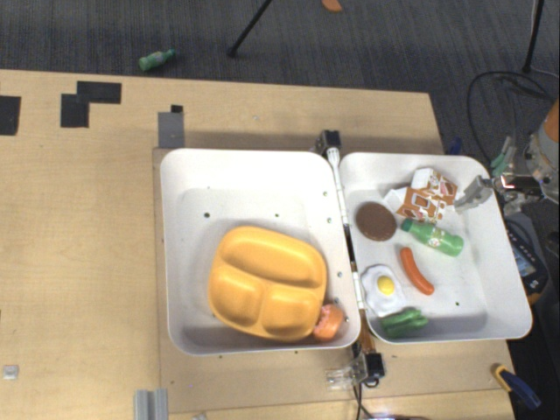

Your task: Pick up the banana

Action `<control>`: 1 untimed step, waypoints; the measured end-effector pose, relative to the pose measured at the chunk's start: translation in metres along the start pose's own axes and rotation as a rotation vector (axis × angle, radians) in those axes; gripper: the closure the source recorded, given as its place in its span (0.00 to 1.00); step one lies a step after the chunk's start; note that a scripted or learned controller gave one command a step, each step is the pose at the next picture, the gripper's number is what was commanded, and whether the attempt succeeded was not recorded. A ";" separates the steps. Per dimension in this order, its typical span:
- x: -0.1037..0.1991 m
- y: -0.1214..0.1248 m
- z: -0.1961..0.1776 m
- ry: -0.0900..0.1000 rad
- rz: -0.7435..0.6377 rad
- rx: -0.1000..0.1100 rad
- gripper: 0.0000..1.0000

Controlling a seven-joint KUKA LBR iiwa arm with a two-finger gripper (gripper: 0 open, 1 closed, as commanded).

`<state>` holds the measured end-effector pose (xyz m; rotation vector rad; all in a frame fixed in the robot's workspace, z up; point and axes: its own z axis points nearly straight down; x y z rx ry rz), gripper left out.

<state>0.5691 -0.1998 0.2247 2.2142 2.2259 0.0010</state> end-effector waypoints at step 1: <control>0.002 -0.083 0.131 0.002 0.159 0.003 0.00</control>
